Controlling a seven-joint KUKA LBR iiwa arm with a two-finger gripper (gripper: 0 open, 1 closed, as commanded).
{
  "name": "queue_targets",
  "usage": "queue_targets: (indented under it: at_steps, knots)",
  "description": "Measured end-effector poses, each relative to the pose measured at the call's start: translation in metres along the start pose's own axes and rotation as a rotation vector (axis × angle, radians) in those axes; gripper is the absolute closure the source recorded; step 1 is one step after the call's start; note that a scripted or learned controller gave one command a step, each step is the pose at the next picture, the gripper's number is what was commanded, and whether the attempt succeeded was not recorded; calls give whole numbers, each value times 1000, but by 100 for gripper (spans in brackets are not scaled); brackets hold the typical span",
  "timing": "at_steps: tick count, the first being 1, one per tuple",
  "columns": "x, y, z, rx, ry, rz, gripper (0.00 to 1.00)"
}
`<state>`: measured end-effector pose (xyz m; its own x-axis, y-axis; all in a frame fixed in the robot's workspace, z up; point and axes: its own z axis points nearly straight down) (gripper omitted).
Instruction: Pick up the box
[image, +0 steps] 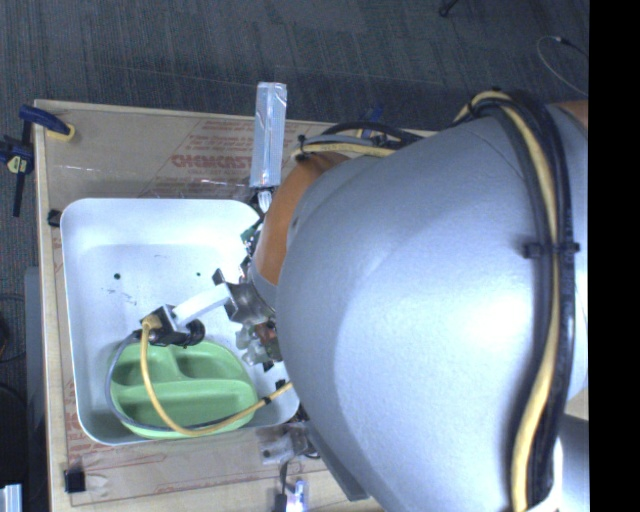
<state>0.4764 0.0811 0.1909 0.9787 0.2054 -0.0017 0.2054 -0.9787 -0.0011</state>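
Floor: dark grey carpet (150, 50) with a fine weave runs along the top of the frame.
Bench: pale wood (130, 150) under a glossy clear sheet, with faded red lettering printed near the upper middle.
Clamps: two blue clamps (45, 122) grip the bench's upper left corner and left edge.
Post: a silvery, tape-wrapped upright strip (270, 135) stands at the top middle, just beyond the bin's far rim.
White bin (150, 230): smooth, shallow plastic with rounded corners, filling the left middle of the frame. A few small dark specks mark its bare floor at the upper left.
Green box (190, 385): it lies in the lower left part of the white bin, close to the near wall. It is light green, shallow and moulded, with rounded corners and a raised ridge across its inside. Its surface is matt.
Arm (420, 300): a broad, smooth grey shell covers the right half and the lower middle of the frame, hiding the bench there. Its orange band (285, 220) shows at the shell's upper left edge.
Gripper (248, 318): small metal parts stick out from under the arm at the bin's right side, just above and right of the green box. The arm hides most of it, so I cannot tell whether it is apart or together, nor whether it touches the green box.
In the way: the arm's bulk overhangs the green box's right end.
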Motion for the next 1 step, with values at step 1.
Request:
queue_targets:
  at_steps: [1]
  knots:
    - [-34,157,0,3,-2,1,100]
